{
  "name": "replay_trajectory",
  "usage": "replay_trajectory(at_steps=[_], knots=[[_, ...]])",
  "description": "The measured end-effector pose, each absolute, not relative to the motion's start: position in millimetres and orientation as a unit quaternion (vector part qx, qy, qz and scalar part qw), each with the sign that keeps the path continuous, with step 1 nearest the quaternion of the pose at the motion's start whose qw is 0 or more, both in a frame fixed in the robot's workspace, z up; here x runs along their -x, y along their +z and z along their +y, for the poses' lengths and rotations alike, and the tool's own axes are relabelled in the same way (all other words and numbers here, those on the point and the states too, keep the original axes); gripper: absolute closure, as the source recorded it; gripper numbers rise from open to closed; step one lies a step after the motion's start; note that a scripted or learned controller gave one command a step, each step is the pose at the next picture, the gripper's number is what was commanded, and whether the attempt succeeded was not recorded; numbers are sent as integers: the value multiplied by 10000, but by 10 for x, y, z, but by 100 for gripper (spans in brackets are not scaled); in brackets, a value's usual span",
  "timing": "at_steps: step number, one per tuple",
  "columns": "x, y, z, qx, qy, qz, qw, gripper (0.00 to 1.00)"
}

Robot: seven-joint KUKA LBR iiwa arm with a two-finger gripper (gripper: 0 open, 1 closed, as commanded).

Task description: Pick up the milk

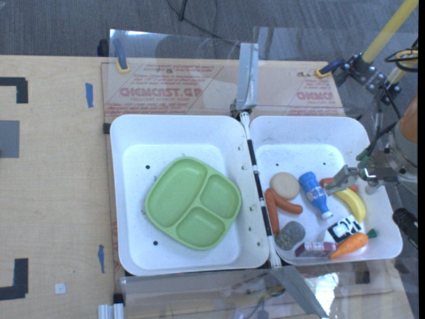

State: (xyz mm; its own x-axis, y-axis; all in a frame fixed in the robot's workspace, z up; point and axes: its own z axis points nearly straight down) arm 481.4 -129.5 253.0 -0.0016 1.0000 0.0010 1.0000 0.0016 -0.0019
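Even, bright overhead light falls across the surface (53,178), with only soft, short shadows inside the white bins (126,138). Glare whitens the clear plastic sheet (312,288) at the bottom edge. The small items at lower right look slightly soft, perhaps from low resolution.

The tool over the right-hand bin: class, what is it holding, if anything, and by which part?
Nothing. The tool hangs open above the banana, beside the blue bottle, with no object between its fingers.

Milk (344,228): small black-and-white carton; lying tilted; right bin, near front; beside carrot.
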Motion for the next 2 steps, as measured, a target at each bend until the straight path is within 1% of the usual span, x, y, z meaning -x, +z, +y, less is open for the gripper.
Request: replay_trajectory(at_steps=[1,2], knots=[[-4855,1180,-1278,8257,-78,-5640,-77,0],[-4795,2055,-1880,8870,5,-4618,-7,0]])
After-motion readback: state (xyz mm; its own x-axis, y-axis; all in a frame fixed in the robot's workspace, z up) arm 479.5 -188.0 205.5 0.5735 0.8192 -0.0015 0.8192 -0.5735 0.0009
